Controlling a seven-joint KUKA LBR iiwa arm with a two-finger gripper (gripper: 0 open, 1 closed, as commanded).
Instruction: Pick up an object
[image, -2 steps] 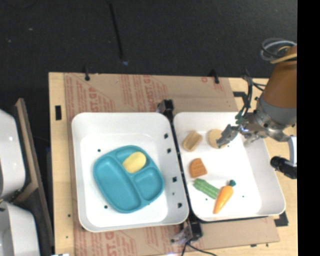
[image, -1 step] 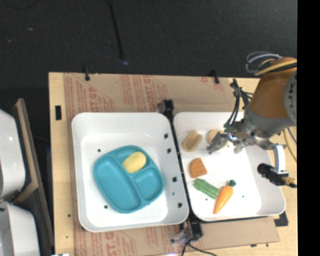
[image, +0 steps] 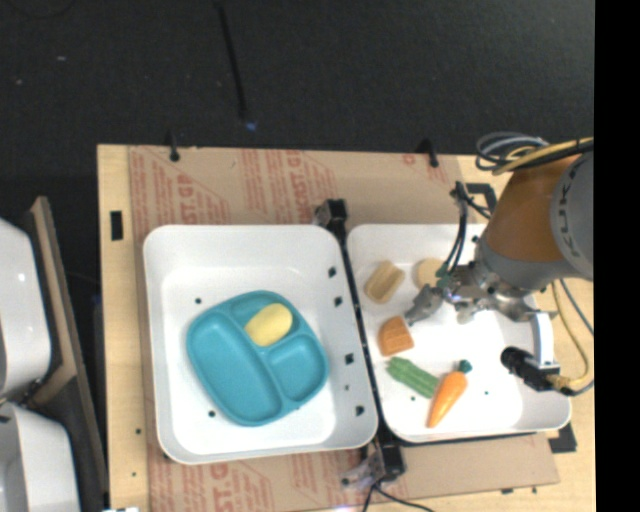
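Gripper poised low in the right bin, nothing between its fingers.

The gripper (image: 440, 297) hangs over the right bin (image: 500, 420), its jaws looking slightly parted and holding nothing, though the exact gap is hard to judge. Just beside it lie a tan bread-like piece (image: 384, 281) and a pale round piece (image: 430, 271); an orange block (image: 396, 337) sits a little below, then a green pod (image: 412, 376) touching a toy carrot (image: 447, 396). These look like light, stiff plastic, probably slick; the orange block's flat sides would likely offer the surest hold. In the left bin (image: 170, 300) a teal divided tray (image: 240, 370) carries a yellow lump (image: 269, 324).
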